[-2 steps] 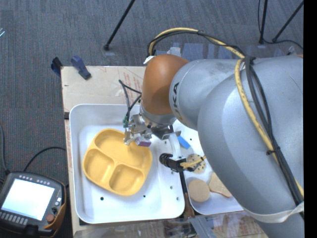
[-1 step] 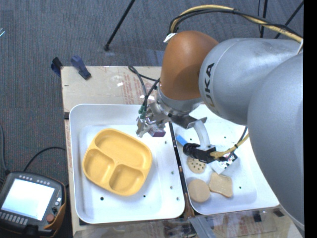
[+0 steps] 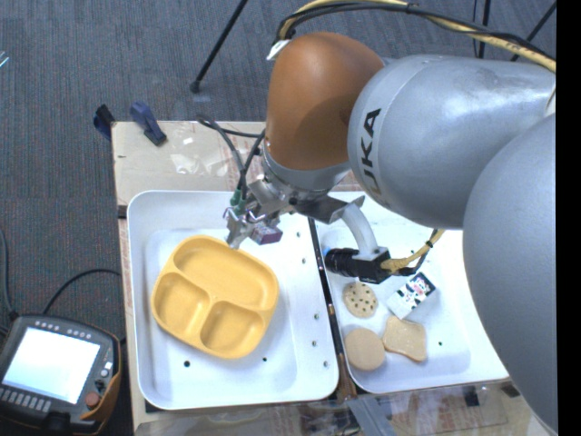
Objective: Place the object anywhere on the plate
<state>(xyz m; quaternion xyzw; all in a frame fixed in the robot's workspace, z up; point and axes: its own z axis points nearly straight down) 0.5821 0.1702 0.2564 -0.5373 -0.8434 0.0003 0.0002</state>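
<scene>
Your claw [image 3: 243,228] hangs over the far rim of the yellow plate [image 3: 215,297] in the left bin [image 3: 145,243], clamped on a small purple object [image 3: 266,233]. In the right bin [image 3: 454,371] lie a cookie [image 3: 360,300] and toast [image 3: 405,338].

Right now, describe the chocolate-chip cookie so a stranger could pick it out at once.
Start at the right white bin. Near its left wall, below the black fitting on the arm, lies a group of flat food items. The cookie is the topmost: round, pale and dotted with dark chips, unlike the plain tan disc below it and the toast-shaped slice to its lower right.
</scene>
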